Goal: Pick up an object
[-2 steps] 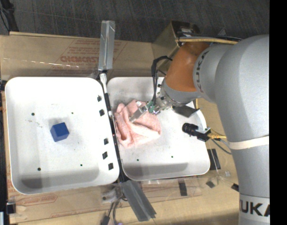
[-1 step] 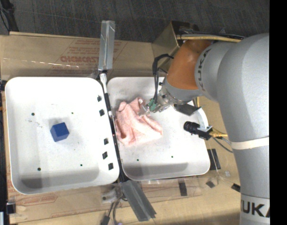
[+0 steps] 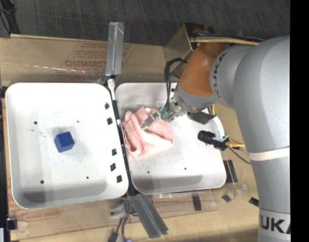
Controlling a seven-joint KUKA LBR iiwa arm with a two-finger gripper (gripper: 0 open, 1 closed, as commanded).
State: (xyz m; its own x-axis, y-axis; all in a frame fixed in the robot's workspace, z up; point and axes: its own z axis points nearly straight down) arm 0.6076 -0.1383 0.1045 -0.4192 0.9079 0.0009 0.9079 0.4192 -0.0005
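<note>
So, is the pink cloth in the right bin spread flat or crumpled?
Crumpled. The pink cloth lies bunched in folds and ridges against the right bin's left wall, with the gripper at its top edge.

The grey arm with the orange band (image 3: 200, 77) reaches in from the right over the right shallow white bin (image 3: 195, 178), and its two-finger gripper (image 3: 155, 116) is low, at the upper edge of a crumpled pink cloth (image 3: 144, 132) that lies in the left half of this bin. In the left shallow white bin (image 3: 23, 185) a small blue cube (image 3: 64, 141) stands alone near the middle. Both bins rest on a brown cardboard sheet (image 3: 53, 59).
</note>
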